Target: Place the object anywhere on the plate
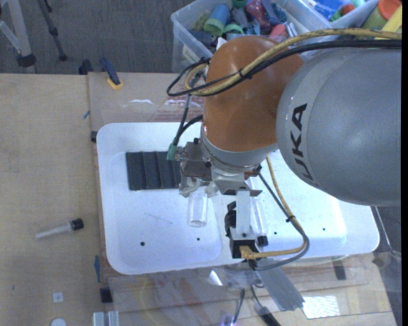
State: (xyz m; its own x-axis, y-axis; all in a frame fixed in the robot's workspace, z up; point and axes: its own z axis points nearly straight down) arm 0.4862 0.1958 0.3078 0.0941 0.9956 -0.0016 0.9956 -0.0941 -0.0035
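A dark grey ribbed plate point(152, 170) lies flat in the left bin point(121, 223), near its far side. My gripper point(224, 215) hangs over the wall between the two bins, just to the right of the plate and nearer the front. Its two translucent fingers point(197, 210) stand apart, so it is open. A black block with a yellow cable point(241, 234) sits by the right finger and looks like part of the gripper. I see nothing held between the fingers. The big orange and grey wrist hides the bin floor behind the gripper.
The right bin point(331, 232) is mostly covered by the arm. A small grey tube with a black cap point(58, 229) lies on the bench left of the bins. A crate of coloured toys point(255, 19) stands behind the bins.
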